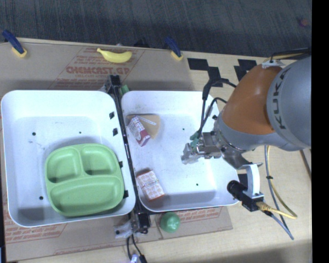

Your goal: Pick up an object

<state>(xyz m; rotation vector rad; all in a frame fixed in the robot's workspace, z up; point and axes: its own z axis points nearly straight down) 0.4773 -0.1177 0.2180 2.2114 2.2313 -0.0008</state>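
A: Item one, the pincer (189, 153)?
B: Metal two-finger pincer on the grey arm with the orange band (252, 100), low over the floor of the right shallow white bin (170, 100), toward its right half. Finger spread: cannot tell from above. Nothing visible between the fingers.

A: Nearest items in that bin?
B: A small red-and-white printed packet (138, 130), lying against a tan wedge-shaped block (149, 123), upper left part of the bin, well apart from the pincer. A second red-and-white printed carton (150, 184), lying flat near the bin's front left corner, also apart from the pincer.

A: Left bin?
B: Left shallow white bin (22, 106) holds one light green plastic divided tray (85, 178), three compartments, in the bin's front half.

A: Outside the bins?
B: A small green ball (169, 222) on the bench (263, 240), just in front of the right bin. A yellow banana-shaped toy (114, 54) behind the bins, on printed brown cardboard (82, 70). Blue clamps at the cardboard's back edge, one left (14, 43), one right (173, 46). Yellow and blue cables (279, 215) trail beside the arm.
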